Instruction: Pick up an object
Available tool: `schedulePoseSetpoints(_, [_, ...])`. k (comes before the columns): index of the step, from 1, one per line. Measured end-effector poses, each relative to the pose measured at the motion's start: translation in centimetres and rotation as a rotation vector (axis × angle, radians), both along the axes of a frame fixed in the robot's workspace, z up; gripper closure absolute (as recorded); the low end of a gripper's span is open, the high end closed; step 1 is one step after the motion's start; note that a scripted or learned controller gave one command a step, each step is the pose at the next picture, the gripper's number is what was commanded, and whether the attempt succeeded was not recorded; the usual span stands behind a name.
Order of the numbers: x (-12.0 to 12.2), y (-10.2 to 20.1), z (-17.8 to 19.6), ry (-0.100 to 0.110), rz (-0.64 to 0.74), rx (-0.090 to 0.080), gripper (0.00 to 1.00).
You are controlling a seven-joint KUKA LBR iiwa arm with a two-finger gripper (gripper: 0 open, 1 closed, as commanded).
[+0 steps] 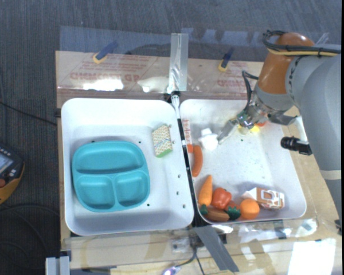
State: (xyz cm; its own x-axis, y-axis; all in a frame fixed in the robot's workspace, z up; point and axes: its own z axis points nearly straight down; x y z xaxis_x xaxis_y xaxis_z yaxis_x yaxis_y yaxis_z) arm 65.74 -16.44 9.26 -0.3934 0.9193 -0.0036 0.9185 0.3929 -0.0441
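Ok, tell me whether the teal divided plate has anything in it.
Empty. The teal divided plate lies flat in the left bin; all three compartments show bare teal. The sponge sits beside it, apart.

dark grey ribbed carpet (103,7) surrounds the bench (126,73), whose brown board top carries glossy clear tape. left of the bench, a handheld control pendant (1,173) lies on the carpet.

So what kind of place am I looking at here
Probably a robotics lab test bench, not a kitchen. A robot arm reaches over two white bins set on taped cardboard; one holds a teal tray, the other toy food such as a carrot.
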Motion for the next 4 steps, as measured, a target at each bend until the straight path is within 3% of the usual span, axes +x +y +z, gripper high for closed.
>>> schedulePoseSetpoints(1, [-0.7,-1.5,0.1,-0.022,-0.011,0.042,0.00])
schedulePoseSetpoints(2, [-5.5,6.1,0.1,-0.043,-0.078,0.019,0.00])
schedulePoseSetpoints(3, [-12.5,-0.9,-0.2,-0.052,-0.043,0.013,0.00])
schedulePoseSetpoints(4, [-16.8,-3.0,-0.1,-0.057,-0.014,0.014,0.00])
